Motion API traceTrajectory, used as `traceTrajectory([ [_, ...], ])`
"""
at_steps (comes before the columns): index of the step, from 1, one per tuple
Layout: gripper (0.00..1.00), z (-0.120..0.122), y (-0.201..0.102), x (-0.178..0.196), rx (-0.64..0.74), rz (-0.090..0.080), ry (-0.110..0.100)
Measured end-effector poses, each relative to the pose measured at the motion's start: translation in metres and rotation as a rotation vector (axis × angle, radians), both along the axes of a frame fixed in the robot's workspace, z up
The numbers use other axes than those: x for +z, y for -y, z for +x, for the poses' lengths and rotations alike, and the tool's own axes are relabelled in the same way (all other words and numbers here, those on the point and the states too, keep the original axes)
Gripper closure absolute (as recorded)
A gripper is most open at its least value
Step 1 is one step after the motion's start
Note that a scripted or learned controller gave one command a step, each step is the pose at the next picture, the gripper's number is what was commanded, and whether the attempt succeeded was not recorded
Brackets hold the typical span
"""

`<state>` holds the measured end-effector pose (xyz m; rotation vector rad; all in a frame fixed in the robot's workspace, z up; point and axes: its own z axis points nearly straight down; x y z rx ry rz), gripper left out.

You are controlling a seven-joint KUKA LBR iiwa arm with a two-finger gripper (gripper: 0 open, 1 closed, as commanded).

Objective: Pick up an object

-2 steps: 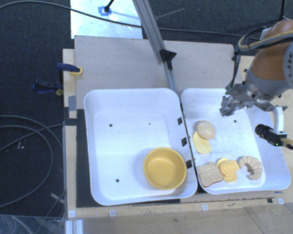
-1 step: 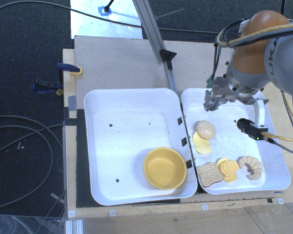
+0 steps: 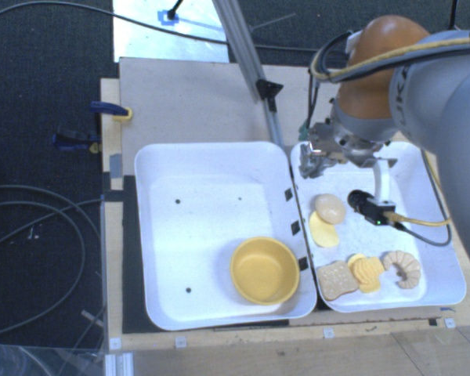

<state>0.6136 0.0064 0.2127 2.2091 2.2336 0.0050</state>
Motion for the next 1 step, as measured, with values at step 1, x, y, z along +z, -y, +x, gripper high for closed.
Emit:
traceTrajectory([
  [1, 1.0, 0.0095, -0.0492, -0.0041, 0.0, 0.0, 0.0],
])
